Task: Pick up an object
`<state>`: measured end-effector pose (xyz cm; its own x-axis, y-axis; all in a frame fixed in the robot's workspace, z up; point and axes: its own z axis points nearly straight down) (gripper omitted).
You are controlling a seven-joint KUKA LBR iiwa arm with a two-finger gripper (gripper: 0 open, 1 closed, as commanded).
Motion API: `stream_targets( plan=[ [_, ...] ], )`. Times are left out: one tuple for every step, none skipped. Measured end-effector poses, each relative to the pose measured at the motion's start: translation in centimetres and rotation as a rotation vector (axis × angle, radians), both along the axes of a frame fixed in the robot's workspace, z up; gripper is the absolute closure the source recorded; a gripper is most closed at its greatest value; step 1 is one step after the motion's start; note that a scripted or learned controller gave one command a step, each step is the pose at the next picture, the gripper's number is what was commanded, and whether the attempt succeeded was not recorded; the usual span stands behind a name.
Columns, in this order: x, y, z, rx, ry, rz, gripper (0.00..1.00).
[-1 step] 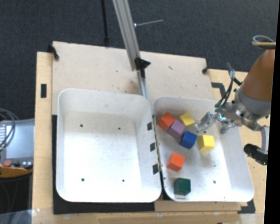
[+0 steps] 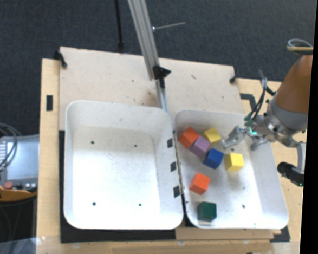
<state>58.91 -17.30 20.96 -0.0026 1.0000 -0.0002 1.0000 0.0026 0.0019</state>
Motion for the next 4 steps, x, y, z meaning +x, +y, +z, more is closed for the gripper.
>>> stream_targets(
  plan=[
    [-0.2, 0.7, -6.0, -0.001, 0.006, -0.002, 0.00],
    [0.4, 0.5, -7.3, -0.005, -0.018, -0.002, 0.00],
    [0.5, 0.3, -6.3, -0.007, -0.023, -0.006, 1.00],
    [0.5, 0.0, 0.2, -0.003, -0.007, -0.001, 1.00]
  ],
)
